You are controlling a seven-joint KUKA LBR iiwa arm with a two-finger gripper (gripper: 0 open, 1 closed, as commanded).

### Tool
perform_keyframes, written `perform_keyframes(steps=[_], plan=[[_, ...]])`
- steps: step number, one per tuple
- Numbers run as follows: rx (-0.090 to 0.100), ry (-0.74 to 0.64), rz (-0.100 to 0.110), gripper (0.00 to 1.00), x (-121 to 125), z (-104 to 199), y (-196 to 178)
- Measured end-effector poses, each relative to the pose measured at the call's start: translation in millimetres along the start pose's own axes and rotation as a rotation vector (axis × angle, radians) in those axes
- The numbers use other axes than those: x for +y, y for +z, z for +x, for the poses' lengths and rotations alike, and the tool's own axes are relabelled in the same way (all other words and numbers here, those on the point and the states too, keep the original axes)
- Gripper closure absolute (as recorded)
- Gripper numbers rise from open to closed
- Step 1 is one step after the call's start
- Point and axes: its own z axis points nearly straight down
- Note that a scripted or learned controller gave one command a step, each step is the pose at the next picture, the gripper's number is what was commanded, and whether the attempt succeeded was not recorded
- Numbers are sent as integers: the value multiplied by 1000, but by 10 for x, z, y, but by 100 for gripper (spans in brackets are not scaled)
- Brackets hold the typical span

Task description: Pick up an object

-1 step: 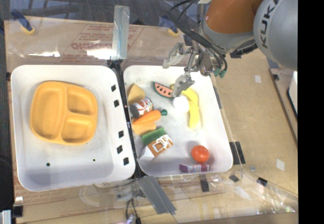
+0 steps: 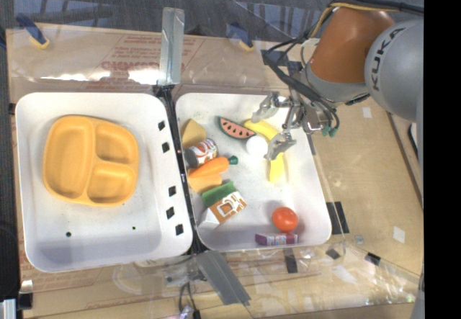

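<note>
My gripper point(image 2: 276, 124) hangs over the upper right part of the right bin point(image 2: 314, 188). It is open, one fingertip point(image 2: 269, 103) toward the bin's back wall and the other toward the middle. The upper end of a yellow banana point(image 2: 276, 167) lies between and below the fingers, and I cannot tell whether they touch it. A white egg point(image 2: 256, 145) and a watermelon slice point(image 2: 232, 127) lie just left of the gripper.
The right bin also holds a carrot point(image 2: 209, 169), a small can point(image 2: 204, 150), a yellow wedge point(image 2: 191, 132), a green piece point(image 2: 218, 193), a small box point(image 2: 229, 207), a tomato point(image 2: 285, 219) and a purple packet point(image 2: 276, 239). A yellow divided plate point(image 2: 90, 159) lies in the left bin point(image 2: 108, 238).
</note>
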Motion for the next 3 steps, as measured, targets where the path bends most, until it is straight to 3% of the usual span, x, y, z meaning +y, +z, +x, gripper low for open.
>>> perform_keyframes(steps=[1,2,3], plan=[[-9,-167,2,0,-47,-201,756],[-16,-173,5,100,-32,-232,617],[-25,28,6,100,489,-347,-903]])
